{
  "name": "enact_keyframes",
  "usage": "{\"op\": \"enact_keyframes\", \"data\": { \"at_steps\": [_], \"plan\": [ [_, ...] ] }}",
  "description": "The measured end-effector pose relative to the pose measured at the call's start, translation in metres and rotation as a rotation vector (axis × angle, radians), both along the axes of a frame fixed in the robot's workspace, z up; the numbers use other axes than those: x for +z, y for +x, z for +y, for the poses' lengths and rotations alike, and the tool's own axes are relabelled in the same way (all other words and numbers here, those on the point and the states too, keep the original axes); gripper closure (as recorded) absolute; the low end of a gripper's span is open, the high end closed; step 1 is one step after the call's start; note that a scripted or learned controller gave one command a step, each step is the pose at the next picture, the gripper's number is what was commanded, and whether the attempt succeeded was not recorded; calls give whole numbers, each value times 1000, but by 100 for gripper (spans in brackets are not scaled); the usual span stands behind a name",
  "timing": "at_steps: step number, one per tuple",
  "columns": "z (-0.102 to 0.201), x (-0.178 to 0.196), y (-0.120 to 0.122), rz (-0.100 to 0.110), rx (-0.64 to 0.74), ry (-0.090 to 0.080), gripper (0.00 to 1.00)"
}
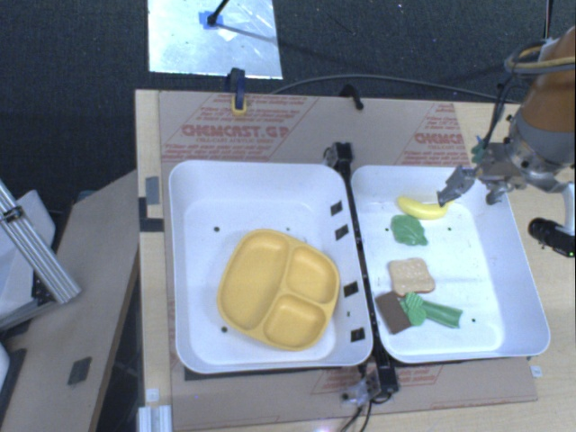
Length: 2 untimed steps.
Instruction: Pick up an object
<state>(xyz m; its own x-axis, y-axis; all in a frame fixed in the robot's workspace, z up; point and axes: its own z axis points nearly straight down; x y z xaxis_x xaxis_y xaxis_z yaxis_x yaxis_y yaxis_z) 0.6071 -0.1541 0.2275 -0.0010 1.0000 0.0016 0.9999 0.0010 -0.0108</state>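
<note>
The banana (420, 208) is lying in the right-hand white bin (513, 268), near its far wall, a small yellow curved toy with one end pointing toward the arm. The hand (453, 190) is hovering just beside that end, close above it, and whether it is released or clenched cannot be told from this angle. In the same bin, a green leafy piece (409, 230) is sitting just in front of the banana, a tan cracker (411, 276) is lying nearer the middle, and a brown block (391, 312) is resting by the near left corner, touching a green vegetable (430, 311) that is stretching to the right. The left-hand white bin (207, 196) is holding a yellow tray (279, 288) with three compartments, tilted slightly askew. Both bins are sitting side by side on a sheet of printed cardboard (261, 124) that is covering the table (108, 241). Beyond the table, dark carpet is showing, with a shiny metal plate (211, 25) lying on it.
</note>
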Motion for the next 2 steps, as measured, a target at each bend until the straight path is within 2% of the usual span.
{"op": "enact_keyframes", "data": {
  "at_steps": [1,2],
  "plan": [
    [0,8,2,-12,2,-2,0],
    [1,-55,4,-9,1,-1,0]
  ]
}}
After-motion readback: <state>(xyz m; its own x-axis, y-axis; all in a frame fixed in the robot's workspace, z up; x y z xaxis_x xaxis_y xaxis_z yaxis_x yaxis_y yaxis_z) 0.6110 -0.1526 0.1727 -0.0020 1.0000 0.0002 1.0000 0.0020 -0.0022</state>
